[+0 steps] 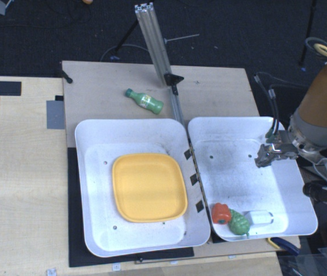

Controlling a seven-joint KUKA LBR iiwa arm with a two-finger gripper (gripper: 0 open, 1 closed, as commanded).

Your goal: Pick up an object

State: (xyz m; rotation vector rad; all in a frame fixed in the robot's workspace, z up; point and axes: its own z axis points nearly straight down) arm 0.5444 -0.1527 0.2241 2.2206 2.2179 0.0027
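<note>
Objects for picking lie in the near corner of the right bin (301,211): a red pepper (220,213) sits against the bin's left wall, a green vegetable-like piece (239,223) touches it on its right and nearer side, and a small white item (259,217), hard to make out against the white floor, lies just beside the green piece. The tool (265,156) hangs over the far right part of this same bin, well apart from that cluster, with the grey arm and its orange band (318,94) reaching in from the right edge. Nothing shows between the tool's tips, and whether they stand apart or together cannot be told from this slanted look down. The left bin (88,154) carries a yellow square plate (149,186) lying flat near its middle. Beyond the bins, on the tan surface (221,91), a green bottle (144,101) lies on its side, near the foot of a slanted aluminium post (154,39).
</note>
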